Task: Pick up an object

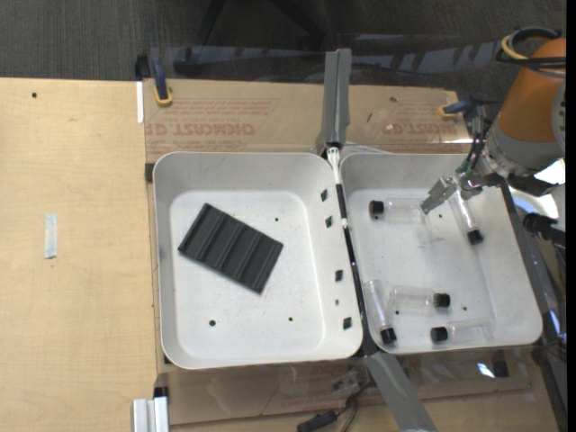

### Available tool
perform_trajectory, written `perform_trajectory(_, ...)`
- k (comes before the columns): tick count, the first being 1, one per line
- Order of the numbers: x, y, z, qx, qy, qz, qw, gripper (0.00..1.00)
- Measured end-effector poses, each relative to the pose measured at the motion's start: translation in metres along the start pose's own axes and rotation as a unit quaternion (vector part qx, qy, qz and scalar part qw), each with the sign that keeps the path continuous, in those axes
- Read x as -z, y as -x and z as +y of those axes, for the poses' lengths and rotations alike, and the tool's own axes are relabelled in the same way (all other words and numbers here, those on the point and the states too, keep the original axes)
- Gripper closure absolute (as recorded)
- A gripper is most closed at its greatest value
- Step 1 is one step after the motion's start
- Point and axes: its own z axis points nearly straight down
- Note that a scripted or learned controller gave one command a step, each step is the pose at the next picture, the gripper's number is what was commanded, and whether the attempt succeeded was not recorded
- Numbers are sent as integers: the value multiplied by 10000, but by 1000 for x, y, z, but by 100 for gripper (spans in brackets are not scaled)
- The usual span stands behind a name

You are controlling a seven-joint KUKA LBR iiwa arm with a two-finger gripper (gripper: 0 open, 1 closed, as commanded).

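Hovering my gripper over right bin, finger state unclear. Clear tubes: light, slick, rolling; grab mid-barrel, across axis.

- The scene is being viewed from one fixed camera set above the surface, looking down at a slant.
- Both white bins are being framed whole, the left bin near the middle and the right bin toward the right edge.
- The far side is being shown at the top, where a strip of dark floor is being taken in.
- The arm is being seen entering from the right.
- A middling distance is being kept, close enough for small items to be told apart.
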Motion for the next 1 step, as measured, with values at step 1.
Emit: perform_trajectory(1, -34, 5, -51, 82, 112, 19, 9999, 0)
